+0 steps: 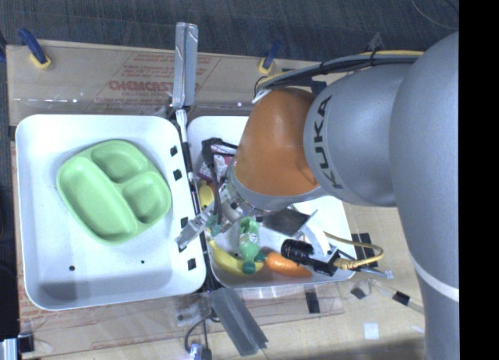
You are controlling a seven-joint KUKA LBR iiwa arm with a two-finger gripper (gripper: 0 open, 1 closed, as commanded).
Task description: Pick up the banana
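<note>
The banana (pixel 224 259) lies at the near left corner of the right bin (pixel 335 210), and only a yellow curved part of it shows. A green bottle (pixel 249 245) and an orange carrot (pixel 285 266) lie against it on its right. My gripper (pixel 209 222) reaches down at the right bin's left wall, just above and left of the banana. The big grey and orange wrist hides most of what lies under it. Nothing shows between the gripper's tips.
The left bin (pixel 47 273) holds a green divided plate (pixel 115 188). Another small yellow thing (pixel 204 195) and a dark object (pixel 215 148) sit by the divider between the bins. Clamps and brackets line the bench edges.
</note>
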